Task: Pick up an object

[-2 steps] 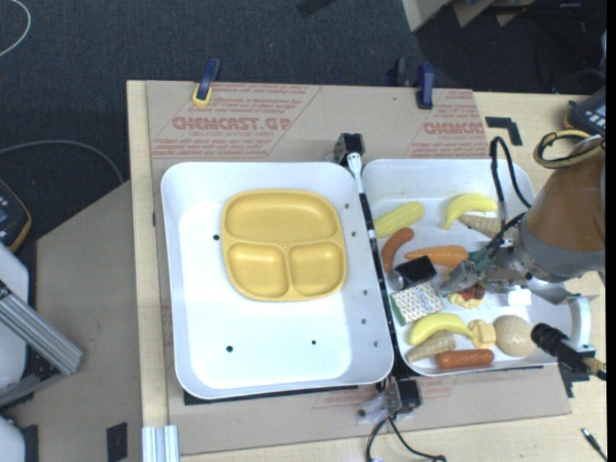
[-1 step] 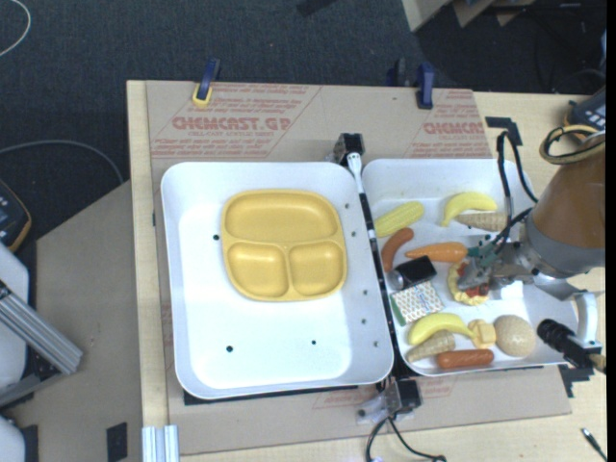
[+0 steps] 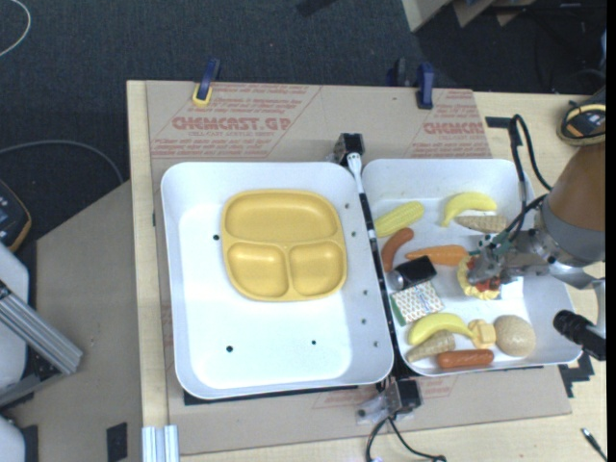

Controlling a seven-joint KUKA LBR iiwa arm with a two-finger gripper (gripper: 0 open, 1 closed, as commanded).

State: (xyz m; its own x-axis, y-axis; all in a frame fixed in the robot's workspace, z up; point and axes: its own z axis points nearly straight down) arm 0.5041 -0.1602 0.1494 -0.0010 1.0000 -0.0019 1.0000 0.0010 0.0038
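Gripper: low in the right bin, over a small yellow-and-red toy — grip state cannot be told.
Arm: enters from the right, orange band at the bin's right wall.
Right bin contents: corn cob, banana, carrot, two sausages, potato — all loose.
Left bin: yellow divided tray, upper middle.
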